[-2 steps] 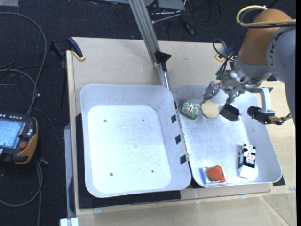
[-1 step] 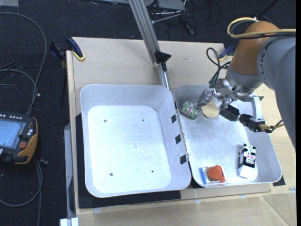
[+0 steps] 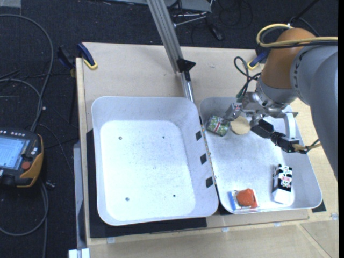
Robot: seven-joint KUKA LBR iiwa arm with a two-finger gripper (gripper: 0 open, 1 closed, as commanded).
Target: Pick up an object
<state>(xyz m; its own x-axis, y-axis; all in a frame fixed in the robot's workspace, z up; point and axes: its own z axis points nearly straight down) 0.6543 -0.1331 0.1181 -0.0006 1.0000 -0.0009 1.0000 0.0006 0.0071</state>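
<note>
In the right bin [image 3: 258, 157], a crumpled green packet [image 3: 216, 125] lies at the far left, with a cream rounded object [image 3: 241, 127] just to its right. My gripper [image 3: 233, 115] hangs low over the gap between these two, right above the cream object. Whether it touches either is hidden. Near the front edge sits a red object [image 3: 247, 197] on a blue-and-white piece. A black-and-white patterned carton [image 3: 282, 183] stands at the front right.
The left bin [image 3: 107, 112] sits beside the right one, with black clips along their shared edge. A slanted metal pole [image 3: 167, 31] crosses the bench at the back. Cables and a black bracket [image 3: 277, 137] trail from my wrist over the right bin.
</note>
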